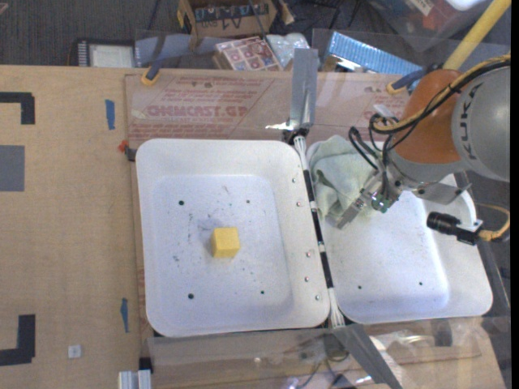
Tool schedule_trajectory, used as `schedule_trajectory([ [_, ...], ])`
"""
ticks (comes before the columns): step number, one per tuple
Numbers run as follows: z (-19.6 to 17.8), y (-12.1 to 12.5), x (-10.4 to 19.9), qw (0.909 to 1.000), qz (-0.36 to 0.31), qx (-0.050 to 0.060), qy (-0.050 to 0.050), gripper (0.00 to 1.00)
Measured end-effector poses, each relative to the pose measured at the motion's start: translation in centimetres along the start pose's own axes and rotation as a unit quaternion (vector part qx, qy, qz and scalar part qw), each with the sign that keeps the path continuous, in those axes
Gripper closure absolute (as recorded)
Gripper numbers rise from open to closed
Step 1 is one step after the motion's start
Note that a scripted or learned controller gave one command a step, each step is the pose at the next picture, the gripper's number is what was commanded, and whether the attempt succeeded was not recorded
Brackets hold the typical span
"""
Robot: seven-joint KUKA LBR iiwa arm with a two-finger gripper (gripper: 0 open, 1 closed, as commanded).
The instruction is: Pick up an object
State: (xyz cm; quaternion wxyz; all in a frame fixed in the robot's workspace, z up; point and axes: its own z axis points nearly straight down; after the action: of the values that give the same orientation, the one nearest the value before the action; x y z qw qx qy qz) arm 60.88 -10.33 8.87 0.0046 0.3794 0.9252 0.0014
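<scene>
- The arm (454, 128) reaches in from the right of the frame, its gripper (350, 214) low over the upper left corner of the right bin (422, 286), at the edge of a crumpled pale green cloth (336, 177).
- Step in hand, as I judge it: closing in on the cloth for a pick — nothing is lifted yet.
- Whether the claw is open or closed I cannot tell; the tip is small and blurred against the cloth.
- The next move calls for a firm bite into a fold, since a flat edge would likely slip out.
- The cloth is soft, rumpled and bunched against the bin's wall near the divider.
- A small yellow cube (226, 242) sits alone near the middle of the left bin (162, 164) — well apart from the gripper.
</scene>
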Motion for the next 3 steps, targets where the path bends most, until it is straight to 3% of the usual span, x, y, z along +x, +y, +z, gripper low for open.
schedule_trajectory([
  [1, -1.2, 0.1, -0.2, 1.0000, 0.001, -0.002, -0.003, 1.00],
  [2, -3.1, -7.8, -2.2, 1.0000, 0.008, 0.003, 0.003, 1.00],
  [3, 0.0, -4.7, -11.2, 0.9933, -0.116, 0.001, -0.001, 1.00],
])
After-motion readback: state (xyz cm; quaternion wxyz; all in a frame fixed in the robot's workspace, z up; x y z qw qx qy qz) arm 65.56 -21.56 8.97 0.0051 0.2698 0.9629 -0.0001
